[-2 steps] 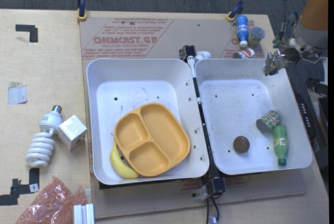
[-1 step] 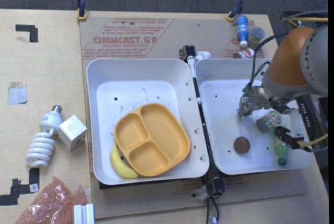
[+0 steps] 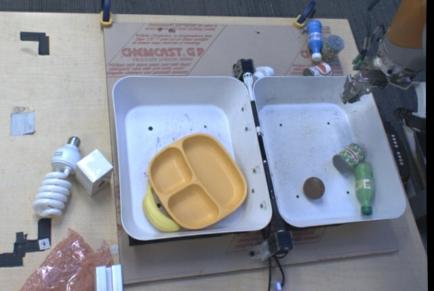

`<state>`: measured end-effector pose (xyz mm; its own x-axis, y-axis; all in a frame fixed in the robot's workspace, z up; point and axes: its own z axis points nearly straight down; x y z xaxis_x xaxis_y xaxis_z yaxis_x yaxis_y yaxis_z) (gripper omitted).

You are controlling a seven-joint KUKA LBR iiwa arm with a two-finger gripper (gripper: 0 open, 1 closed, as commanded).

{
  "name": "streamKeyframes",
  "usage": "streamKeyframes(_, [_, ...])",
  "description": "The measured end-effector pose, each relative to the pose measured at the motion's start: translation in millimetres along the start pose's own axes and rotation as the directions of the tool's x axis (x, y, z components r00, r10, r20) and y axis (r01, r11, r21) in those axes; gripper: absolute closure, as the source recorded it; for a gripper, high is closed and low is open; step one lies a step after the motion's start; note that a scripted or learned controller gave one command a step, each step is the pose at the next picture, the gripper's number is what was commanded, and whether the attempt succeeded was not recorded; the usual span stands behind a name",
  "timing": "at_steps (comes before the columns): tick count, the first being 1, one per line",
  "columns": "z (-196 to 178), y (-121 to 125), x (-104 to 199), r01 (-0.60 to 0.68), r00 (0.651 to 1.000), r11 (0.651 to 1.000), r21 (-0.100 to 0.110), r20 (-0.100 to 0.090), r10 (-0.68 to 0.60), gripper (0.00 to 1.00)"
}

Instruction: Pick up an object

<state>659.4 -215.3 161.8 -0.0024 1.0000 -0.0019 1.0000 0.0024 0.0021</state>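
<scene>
My gripper hangs over the far right rim of the right bin, small and dark in this view. Nothing shows between its fingers. Lower in that bin lie a green bottle, a small green patterned can and a brown round object, all well in front of the gripper. The left bin holds an orange divided tray with a banana tucked partly under its near left edge.
Behind the right bin stand a blue bottle and small items. A spiral light bulb, a white cube and a red mesh bag lie left of the bins. Clamps hold the board.
</scene>
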Motion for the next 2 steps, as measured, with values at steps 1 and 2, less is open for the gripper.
streamKeyframes(1, [69.0,-88.5,-5.1,-0.003,1.000,1.000,0.002,-0.001,0.003,0.00])
streamKeyframes(2, [-64.8,-92.5,-7.4,-0.001,1.000,1.000,0.000,0.000,0.001,0.00])
